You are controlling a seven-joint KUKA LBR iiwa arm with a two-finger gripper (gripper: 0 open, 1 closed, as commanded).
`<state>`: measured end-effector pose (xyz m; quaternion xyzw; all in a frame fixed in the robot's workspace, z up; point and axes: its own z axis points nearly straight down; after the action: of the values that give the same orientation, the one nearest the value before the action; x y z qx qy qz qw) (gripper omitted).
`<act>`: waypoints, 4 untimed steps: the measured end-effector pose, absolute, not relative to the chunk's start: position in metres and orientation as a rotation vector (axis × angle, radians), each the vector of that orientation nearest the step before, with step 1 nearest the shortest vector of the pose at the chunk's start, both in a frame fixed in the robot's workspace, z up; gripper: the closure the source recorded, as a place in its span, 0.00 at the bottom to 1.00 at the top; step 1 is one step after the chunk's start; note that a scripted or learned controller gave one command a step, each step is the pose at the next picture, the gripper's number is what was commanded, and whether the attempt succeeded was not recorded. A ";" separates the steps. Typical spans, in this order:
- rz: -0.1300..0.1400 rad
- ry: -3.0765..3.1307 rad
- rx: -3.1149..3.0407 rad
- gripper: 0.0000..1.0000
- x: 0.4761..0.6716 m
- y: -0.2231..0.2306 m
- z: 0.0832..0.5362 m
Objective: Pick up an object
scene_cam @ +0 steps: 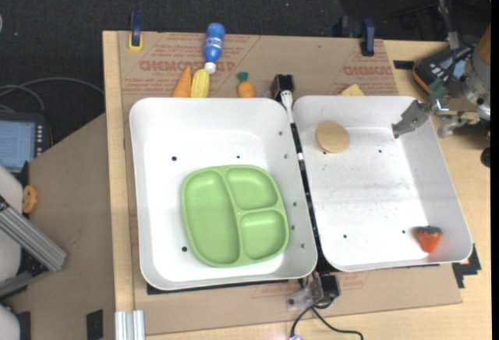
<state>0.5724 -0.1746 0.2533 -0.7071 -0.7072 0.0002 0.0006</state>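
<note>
Two candidates, round tan disc (333, 136) beside gripper (408, 120) (aperture indeterminate) and red strawberry (428, 239) well below it: flat disc may slip from fingertips.

Right bin (390, 253): cookie (333, 137) in its far-left part, strawberry (429, 238) in its near-right corner. Left of right bin: left bin (156, 143) holding divided tray (234, 214).

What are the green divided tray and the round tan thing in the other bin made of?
The green divided tray looks like moulded plastic: uniform pale green, smooth, softly shiny, with rounded compartment walls. The round tan disc looks matte and biscuit-coloured, perhaps a toy cookie of plastic, wood or foam; the view leaves that open.
</note>
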 end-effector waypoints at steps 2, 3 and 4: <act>0.007 -2.218 -2.214 0.00 0.621 -0.094 0.080; 0.001 -2.221 -2.220 0.00 0.623 -0.096 0.085; -0.005 -2.229 -2.222 0.00 0.669 -0.099 0.085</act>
<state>0.6688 -0.0989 0.0854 -0.7061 -0.7081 -0.0016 -0.0029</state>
